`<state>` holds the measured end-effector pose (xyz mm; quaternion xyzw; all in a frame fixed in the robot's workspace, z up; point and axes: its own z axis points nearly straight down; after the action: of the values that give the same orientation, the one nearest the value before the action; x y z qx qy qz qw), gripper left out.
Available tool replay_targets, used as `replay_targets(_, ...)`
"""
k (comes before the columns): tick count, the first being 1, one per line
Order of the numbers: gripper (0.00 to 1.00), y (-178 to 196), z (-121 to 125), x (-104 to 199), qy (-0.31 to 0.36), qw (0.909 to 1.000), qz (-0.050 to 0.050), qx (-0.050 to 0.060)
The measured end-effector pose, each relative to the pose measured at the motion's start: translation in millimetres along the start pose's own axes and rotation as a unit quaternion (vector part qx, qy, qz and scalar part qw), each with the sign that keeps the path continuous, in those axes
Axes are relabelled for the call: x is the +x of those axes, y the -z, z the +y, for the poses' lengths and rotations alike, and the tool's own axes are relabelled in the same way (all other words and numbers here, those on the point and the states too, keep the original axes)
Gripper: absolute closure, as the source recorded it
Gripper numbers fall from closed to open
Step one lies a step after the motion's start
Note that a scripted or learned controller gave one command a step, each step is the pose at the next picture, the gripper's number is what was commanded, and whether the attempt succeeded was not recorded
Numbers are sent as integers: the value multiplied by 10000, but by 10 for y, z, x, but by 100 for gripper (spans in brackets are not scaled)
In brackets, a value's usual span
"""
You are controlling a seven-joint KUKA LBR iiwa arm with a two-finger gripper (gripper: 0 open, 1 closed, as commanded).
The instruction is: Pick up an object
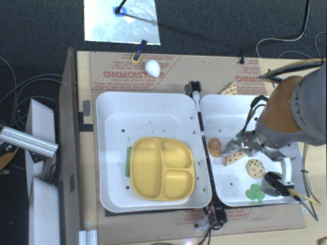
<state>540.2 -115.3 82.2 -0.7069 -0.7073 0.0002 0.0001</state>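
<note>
In the right bin (pixel 225 106), toward the middle of its floor, the gripper (pixel 240 146) hangs low over a cluster of small food pieces. The arm enters from three o'clock, and its grey wrist covers the bin's three o'clock side. The view does not let me tell whether the gripper is apart or together, and nothing is visibly clamped in it.

The likeliest target is a tan cracker wedge (pixel 235 158), which lies on the bin floor just at the gripper's six o'clock, so close that I cannot tell whether they touch. A brown pretzel (pixel 214 147) sits near, at the gripper's nine o'clock, against the wall between the bins. A round cookie (pixel 254 168) lies just beside the wedge at its four o'clock, and a green piece (pixel 254 193) lies farther toward six o'clock.

The left bin (pixel 127 111) holds a yellow divided plate (pixel 162 167). A white egg (pixel 152 68) rests outside the bins at twelve o'clock.

I judge this to be the approach step, with no grasp made yet. The next move calls for centring over one piece, probably the wedge, and closing on its thin edges. It lies flat, so a slip is quite possible.
</note>
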Motion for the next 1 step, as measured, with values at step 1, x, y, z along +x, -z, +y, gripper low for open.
replay_targets(1,100,124,12,8,17,10000,2,-12)
